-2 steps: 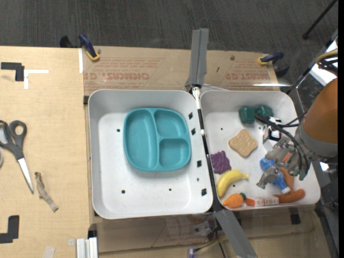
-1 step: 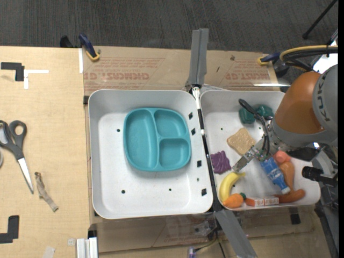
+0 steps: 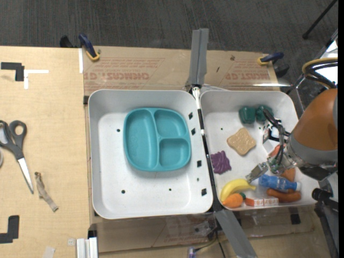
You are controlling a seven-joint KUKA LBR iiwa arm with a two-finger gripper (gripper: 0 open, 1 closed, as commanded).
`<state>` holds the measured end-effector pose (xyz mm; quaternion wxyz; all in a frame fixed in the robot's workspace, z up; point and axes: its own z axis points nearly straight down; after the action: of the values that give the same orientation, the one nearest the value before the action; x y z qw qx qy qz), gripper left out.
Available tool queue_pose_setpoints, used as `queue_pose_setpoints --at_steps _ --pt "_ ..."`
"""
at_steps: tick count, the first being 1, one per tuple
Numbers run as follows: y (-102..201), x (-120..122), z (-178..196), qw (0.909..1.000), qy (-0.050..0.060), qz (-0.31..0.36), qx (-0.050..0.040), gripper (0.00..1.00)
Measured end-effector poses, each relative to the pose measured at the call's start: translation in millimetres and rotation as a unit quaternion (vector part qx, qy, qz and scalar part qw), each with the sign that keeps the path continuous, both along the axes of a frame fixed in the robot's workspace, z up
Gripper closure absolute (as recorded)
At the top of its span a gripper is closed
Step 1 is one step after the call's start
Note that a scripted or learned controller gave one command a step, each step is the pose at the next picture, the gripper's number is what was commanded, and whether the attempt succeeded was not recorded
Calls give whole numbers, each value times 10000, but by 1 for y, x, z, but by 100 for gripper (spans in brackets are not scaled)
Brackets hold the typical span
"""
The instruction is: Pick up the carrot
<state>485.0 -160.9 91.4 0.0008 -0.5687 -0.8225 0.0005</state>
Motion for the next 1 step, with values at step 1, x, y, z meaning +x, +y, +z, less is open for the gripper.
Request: queue_pose_setpoints --at_steps 1 --pt "57 121 0 9969 -3 -782 -6 0"
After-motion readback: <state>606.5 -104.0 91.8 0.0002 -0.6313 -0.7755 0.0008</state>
